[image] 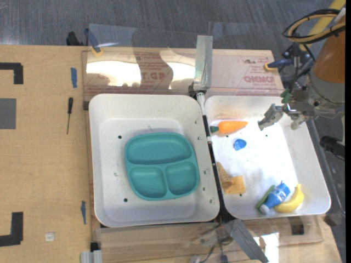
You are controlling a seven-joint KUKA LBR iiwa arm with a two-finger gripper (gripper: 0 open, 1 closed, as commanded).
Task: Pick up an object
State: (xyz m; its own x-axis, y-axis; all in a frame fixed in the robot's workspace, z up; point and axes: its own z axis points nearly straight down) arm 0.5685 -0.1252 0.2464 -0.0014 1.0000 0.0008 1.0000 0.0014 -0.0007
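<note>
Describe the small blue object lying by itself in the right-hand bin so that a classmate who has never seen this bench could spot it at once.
Start at the right bin, the one without the teal tray. Near its upper left lies an orange carrot; just below it sits the small blue object. It is round, plain blue and alone on bare white, unlike the blue tube touching the banana at the bottom.
</note>
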